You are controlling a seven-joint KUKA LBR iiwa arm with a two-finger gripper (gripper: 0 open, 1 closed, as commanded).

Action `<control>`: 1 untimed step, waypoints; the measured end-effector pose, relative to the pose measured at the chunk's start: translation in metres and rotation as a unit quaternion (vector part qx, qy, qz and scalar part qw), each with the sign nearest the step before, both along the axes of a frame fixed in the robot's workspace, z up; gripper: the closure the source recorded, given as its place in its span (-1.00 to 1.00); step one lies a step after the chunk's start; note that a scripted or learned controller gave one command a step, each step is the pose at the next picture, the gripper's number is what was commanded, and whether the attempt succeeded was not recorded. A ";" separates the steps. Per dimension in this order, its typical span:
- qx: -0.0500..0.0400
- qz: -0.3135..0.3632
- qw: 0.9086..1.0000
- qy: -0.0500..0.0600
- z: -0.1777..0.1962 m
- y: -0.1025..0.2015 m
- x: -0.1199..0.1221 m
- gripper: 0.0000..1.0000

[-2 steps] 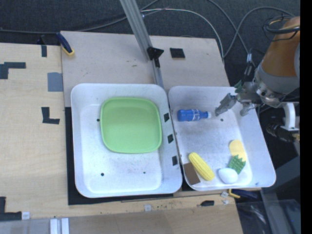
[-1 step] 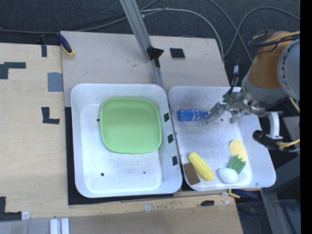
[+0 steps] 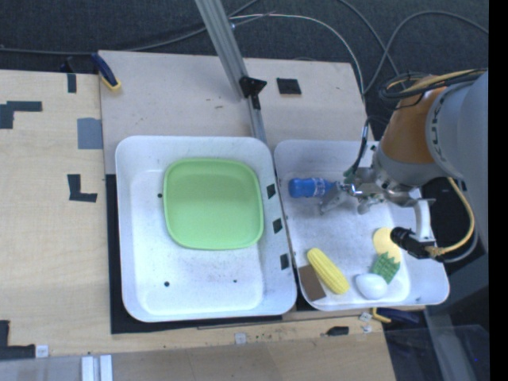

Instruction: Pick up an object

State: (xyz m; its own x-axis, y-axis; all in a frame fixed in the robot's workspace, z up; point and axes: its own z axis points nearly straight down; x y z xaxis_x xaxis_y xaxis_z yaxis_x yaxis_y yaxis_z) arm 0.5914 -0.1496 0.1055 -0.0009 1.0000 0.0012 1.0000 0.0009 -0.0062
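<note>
left bin [image 3: 135, 213] holds a green square plate [image 3: 213, 203], sitting toward its 12 o'clock side. right bin [image 3: 432, 292]: blue bottle [image 3: 306, 187] lies on its side at roughly 10 o'clock, corn cob [image 3: 327, 271] at 7 o'clock, white egg-like piece [image 3: 370, 285] near 5 o'clock with a green-and-yellow toy [image 3: 386, 254] just above it. gripper [image 3: 347, 198] is low in the right bin, at the bottle's 3 o'clock end, fingers spread open, nothing between them. arm [image 3: 432, 129] enters from 3 o'clock.
</note>
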 end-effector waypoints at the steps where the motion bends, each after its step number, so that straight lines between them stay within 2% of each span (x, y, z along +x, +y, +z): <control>1: -0.001 0.000 1.000 -0.004 -0.016 0.000 0.000 -1.00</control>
